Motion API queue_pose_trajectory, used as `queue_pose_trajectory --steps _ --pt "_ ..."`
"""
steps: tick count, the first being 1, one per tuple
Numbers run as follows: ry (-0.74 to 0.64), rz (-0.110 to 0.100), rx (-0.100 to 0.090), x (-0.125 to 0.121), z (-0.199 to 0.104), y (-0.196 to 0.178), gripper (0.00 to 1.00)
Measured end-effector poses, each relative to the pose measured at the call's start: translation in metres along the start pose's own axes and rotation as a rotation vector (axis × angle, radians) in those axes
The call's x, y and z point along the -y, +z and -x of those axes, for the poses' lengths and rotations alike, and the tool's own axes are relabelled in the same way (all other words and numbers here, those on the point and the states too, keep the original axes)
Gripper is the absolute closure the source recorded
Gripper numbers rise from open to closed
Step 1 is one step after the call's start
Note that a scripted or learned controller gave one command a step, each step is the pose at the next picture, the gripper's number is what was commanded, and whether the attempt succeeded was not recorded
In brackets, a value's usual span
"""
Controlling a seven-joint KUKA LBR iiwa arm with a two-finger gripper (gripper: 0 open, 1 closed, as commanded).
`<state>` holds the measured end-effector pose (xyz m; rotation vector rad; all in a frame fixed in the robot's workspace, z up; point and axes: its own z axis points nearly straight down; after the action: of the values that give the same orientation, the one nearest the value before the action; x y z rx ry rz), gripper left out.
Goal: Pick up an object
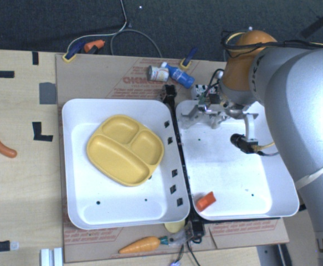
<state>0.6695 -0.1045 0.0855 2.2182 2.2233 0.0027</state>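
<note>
A yellow divided plate (126, 149) lies in the left white bin (78, 204). A small orange-red piece (205, 200) rests near the front left corner of the right bin (261, 204). My gripper (213, 117) hangs low over the back left part of the right bin, under the orange-banded wrist (244, 65). It is well apart from the orange-red piece and nothing shows in it. The arm covers the bin's back right corner.
Behind the bins lie a white and blue bottle (171, 73) and a clamp (83, 47). A toy carrot (141, 245) sits in front of the bins, and a sausage (1, 144) lies far left on the bench. Black clips (175, 173) line the wall between the bins.
</note>
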Motion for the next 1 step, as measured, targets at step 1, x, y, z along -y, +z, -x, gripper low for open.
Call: queue_pose_trajectory --steps 1 --pt "-0.002 0.001 0.001 0.0000 -0.0007 -0.0104 1.00"
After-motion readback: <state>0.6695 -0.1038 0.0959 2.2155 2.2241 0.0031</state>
